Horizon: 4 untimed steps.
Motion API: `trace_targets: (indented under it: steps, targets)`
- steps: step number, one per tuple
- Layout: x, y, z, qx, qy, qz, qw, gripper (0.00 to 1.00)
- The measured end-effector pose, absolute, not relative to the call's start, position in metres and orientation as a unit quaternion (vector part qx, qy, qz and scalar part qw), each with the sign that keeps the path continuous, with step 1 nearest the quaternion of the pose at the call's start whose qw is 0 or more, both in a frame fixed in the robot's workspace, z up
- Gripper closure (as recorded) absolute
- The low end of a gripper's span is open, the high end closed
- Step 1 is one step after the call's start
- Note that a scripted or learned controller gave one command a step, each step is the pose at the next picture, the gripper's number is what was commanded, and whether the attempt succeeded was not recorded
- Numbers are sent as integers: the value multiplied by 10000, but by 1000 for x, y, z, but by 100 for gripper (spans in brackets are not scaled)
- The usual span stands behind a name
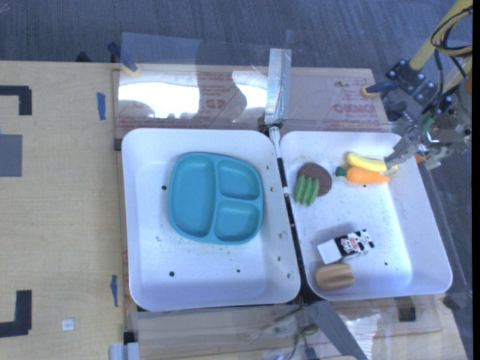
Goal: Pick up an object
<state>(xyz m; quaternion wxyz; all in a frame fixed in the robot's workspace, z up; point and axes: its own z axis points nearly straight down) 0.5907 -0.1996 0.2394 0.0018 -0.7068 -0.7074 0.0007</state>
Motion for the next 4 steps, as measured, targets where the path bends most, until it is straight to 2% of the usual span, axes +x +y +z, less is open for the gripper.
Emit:
trace_targets:
  steps: [1, 2, 3, 4]
  targets:
    - [636, -171, 98, -6857, -7279, -18, -42, 0]
    - [641, -172, 115, -6850, -7284, -59, -105, 100]
    - [641, -173, 116, -6851, -7284, -58, -110, 0]
    - [646, -211, 90, -6731, -7395, -93, 9, 0]
